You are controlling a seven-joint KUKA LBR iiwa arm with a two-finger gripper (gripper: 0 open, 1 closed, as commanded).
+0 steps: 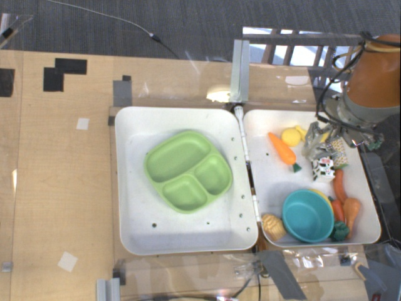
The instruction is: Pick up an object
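My gripper (321,144) hangs over the upper right part of the right bin (263,168), below the orange band of the arm. Just under it lies a small black-and-white toy (324,167), touching or nearly touching the gripper's tip. A yellow lemon-like piece (292,135) and an orange carrot (283,148) lie just left of the gripper. Whether anything is held is hidden by the gripper's body.
A teal bowl (307,215) sits at the right bin's front, with a tan bread-like piece (272,225) to its left. Two more carrots (343,196) and a green item (339,231) lie along the right wall. The left bin (135,231) holds a green divided plate (188,170).
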